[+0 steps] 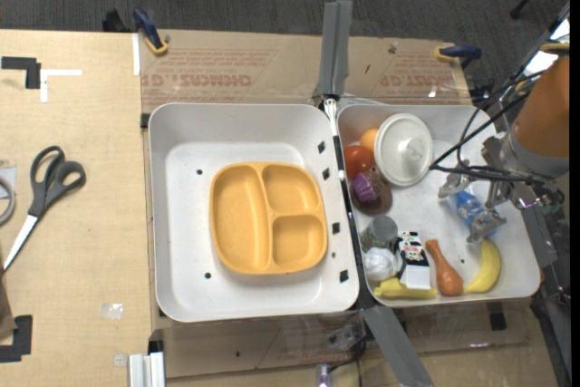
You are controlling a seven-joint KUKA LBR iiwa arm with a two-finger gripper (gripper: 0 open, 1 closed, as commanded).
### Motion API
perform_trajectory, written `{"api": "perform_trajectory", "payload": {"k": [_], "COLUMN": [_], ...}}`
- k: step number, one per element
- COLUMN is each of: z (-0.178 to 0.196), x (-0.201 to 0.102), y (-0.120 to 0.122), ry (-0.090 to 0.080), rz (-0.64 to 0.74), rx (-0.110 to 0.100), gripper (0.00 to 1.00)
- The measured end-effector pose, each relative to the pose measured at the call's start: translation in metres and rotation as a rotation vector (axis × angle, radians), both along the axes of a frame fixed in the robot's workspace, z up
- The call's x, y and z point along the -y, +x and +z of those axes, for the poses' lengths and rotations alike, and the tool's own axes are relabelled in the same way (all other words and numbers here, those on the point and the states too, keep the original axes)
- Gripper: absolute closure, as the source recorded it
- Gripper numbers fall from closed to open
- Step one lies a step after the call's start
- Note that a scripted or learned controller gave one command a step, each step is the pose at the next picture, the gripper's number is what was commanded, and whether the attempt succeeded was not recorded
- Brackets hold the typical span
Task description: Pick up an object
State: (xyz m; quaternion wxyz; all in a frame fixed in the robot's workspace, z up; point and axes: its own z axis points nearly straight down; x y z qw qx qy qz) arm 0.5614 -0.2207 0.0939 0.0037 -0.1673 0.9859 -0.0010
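Observation:
My gripper [468, 205] is low in the right bin [521, 285], near its right wall. It stands open, with one metal finger [450, 188] on either side of a small blue and white object [467, 207] that lies on the bin floor. A banana [485, 268] lies just below the gripper. An orange carrot-shaped toy [441, 266] is beside the banana. The arm's orange band [548, 109] enters from the right edge.
The right bin also holds a white round lid [404, 149], an orange [370, 139], a red tomato [357, 159], a purple item [366, 188], a grey cup [381, 229] and a black-and-white figure [412, 249]. A yellow divided plate [268, 217] lies in the left bin [172, 195]. Scissors [45, 186] lie on the bench.

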Motion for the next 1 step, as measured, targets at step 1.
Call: {"api": "perform_trajectory", "payload": {"k": [1], "z": [0.0006], "x": [-0.0004], "y": [0.0316], "ry": [0.0], "rz": [0.082], "rx": [0.001], "gripper": [0.0]}}
